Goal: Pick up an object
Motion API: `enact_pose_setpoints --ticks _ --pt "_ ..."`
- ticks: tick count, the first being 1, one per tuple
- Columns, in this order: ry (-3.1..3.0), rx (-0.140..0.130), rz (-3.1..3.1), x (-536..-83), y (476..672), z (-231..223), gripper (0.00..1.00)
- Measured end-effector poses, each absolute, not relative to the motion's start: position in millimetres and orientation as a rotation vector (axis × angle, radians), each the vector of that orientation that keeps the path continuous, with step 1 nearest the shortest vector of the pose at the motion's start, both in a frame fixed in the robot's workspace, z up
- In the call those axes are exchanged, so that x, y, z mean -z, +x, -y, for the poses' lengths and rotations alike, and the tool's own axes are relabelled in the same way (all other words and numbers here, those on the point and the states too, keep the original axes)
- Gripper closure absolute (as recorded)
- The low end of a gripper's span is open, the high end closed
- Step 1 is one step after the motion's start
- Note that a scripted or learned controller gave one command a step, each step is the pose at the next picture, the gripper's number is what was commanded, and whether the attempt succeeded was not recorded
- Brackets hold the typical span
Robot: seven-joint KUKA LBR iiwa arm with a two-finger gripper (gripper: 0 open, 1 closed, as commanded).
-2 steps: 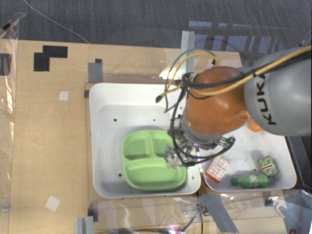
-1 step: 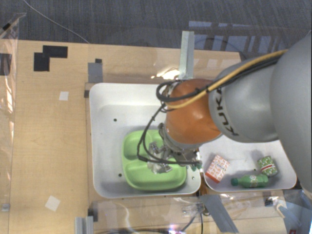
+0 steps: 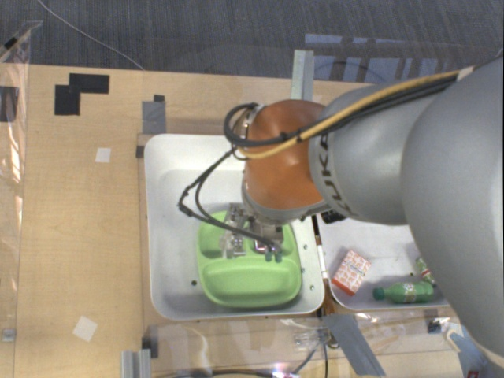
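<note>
Setting: I am looking down on a pale wooden bench [image 3: 71, 235] with black tape marks near its far left corner, dark carpet beyond it, and two shallow white bins sitting side by side.

Left bin [image 3: 169, 211]: it is holding one green plastic container [image 3: 250, 278], rounded, lying toward the near wall. I am treating this as the likely thing to pick.

Right bin [image 3: 370, 305]: a small red-and-white patterned box [image 3: 351, 271] and a green bottle [image 3: 405, 291] are lying here, just apart from each other.

Arm [image 3: 409, 156]: it is reaching in from the right, its orange band [image 3: 279, 160] hanging over the left bin with black cables looping off it.

Gripper [image 3: 252, 242]: it is sitting low over the far edge of the green container, apparently touching or just above it. I cannot tell how the pincer is set or whether it has hold of anything.

Progress: I am judging the approach as made, with the grasp unconfirmed and the lift not yet done, since the container is resting on the bin floor.

Obscured: the arm is covering the far half of the right bin and part of the left one; the container's far rim is sitting under the wrist hardware.
</note>
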State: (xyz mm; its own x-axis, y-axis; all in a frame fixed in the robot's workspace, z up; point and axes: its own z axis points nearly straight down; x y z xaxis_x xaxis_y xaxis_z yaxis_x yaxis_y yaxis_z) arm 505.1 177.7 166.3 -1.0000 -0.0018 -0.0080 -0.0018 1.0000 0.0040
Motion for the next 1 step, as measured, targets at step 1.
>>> enact_pose_setpoints --ticks 1 --pt "-0.619 -0.005 -3.063 -310.0 501.7 -191.3 1.0"
